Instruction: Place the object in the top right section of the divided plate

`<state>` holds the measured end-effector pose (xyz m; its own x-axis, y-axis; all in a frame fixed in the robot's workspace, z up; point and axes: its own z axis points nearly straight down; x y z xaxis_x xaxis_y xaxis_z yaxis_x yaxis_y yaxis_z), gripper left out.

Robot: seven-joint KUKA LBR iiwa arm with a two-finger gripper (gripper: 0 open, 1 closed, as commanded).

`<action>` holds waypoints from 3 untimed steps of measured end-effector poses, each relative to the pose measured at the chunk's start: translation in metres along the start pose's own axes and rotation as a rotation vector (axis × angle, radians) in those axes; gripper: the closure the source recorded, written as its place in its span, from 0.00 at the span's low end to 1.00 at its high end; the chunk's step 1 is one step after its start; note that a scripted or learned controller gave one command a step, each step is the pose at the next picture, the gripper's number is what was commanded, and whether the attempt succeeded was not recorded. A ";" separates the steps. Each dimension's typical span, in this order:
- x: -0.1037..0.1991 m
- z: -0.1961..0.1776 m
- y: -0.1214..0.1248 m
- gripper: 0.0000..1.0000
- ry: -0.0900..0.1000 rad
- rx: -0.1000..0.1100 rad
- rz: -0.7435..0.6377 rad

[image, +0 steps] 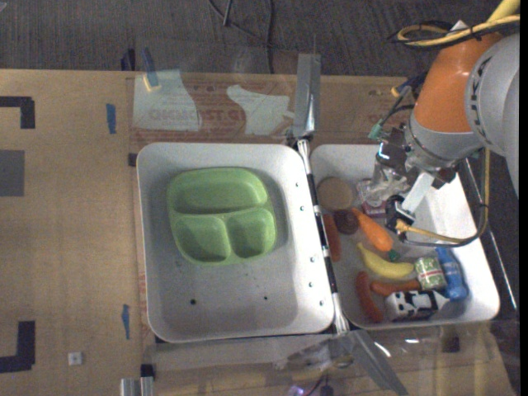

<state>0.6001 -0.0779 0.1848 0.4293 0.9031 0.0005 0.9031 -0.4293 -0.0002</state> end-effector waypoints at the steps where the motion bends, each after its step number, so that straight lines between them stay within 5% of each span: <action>1: -0.037 0.086 0.048 1.00 0.010 -0.017 0.227; 2: -0.057 0.086 0.065 1.00 0.018 -0.020 0.802; 3: -0.120 0.100 0.063 1.00 -0.001 0.003 0.843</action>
<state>0.6057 -0.2135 0.0850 0.9600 0.2801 -0.0020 0.2801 -0.9600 -0.0026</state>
